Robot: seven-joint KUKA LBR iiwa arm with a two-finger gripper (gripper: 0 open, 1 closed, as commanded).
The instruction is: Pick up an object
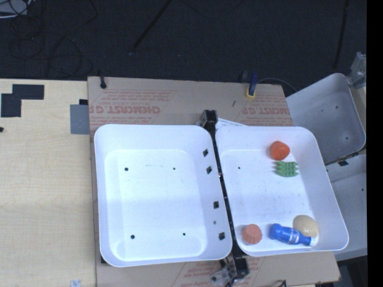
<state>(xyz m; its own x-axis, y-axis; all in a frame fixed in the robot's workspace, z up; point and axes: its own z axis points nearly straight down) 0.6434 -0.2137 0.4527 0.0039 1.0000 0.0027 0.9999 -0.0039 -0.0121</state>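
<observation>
Approach step, nothing grasped yet: red ball [279,150], green ridged piece [286,169] and blue bottle [289,235] lie in the right bin [326,187]. Jaw state cannot be told. Next, descend over one.

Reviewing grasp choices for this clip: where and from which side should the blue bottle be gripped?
Grip the blue bottle across its mid-body, from straight above. It lies on its side, and the beige ball touches its right end, so avoid that end.

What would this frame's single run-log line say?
stage: before pick | right bin: orange ball, green toy, pink object, blue bottle, beige ball | all resting on the bin floor
</observation>
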